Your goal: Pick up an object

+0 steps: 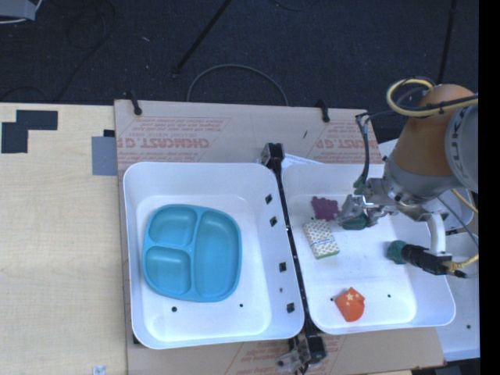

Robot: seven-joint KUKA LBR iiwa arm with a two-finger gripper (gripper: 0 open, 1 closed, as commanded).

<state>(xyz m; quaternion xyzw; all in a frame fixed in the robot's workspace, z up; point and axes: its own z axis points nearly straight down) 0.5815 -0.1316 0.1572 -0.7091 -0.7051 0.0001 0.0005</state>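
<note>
We see a dark green object (355,223) in the right bin (437,307) just under our tool (353,212), whose spread we cannot tell, with a purple piece (324,206), a patterned block (321,239) and an orange-red object (351,304) nearby.

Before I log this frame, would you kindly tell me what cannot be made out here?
- Pincer, camera view: small and blurred, overlapping a dark green object; grip state unreadable.
- Purple object: too small to identify.
- Patterned packet: print illegible.
- Arm's base: cut off by the right edge.
</note>
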